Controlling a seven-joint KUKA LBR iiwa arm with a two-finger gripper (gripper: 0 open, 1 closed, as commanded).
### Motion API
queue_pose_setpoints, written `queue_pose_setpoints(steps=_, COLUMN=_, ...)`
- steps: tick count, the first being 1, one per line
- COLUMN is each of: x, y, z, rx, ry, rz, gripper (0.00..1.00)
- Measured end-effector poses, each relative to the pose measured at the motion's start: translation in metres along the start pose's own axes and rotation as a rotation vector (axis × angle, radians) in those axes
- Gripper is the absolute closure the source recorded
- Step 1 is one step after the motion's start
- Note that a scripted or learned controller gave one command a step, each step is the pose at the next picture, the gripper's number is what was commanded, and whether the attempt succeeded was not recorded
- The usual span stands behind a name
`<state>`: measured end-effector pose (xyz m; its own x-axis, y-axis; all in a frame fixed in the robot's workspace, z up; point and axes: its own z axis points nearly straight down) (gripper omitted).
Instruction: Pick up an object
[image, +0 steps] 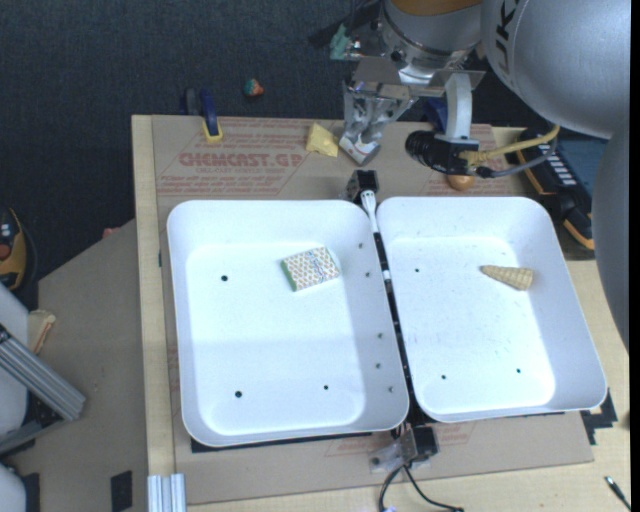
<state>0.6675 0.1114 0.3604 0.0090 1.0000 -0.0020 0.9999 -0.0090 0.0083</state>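
I judged the patterned block (311, 268) in the left bin (190, 300) light and stiff, best pinched across its short sides; whether the jaws (362, 140) were parted, I couldn't tell.

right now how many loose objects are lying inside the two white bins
2: a patterned block in the left bin, toward its far side, and a tan cone in the right bin. Nothing seems hidden.

Dark carpet floor (100, 60) behind & left of the bench, brown cardboard sheet (245, 160) (red lettering) covering the bench top, grey metal rail (40, 378) at left edge, bright overhead light on everything.
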Motion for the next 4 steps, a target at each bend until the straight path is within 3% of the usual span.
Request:
queue_pose_setpoints(steps=1, x=0.071, y=-0.003, z=0.055, rx=0.014, ry=0.002, rz=-0.014, gripper=1.0)
queue_pose_setpoints(steps=2, x=0.011, y=0.0, z=-0.011, rx=-0.001, ry=0.001, rz=-0.004, gripper=1.0)
queue_pose_setpoints(steps=3, x=0.063, y=-0.005, z=0.052, rx=0.013, ry=0.002, rz=-0.011, gripper=1.0)
queue_pose_setpoints(steps=4, x=-0.014, y=0.0, z=-0.001, rx=0.002, ry=0.002, rz=-0.004, gripper=1.0)
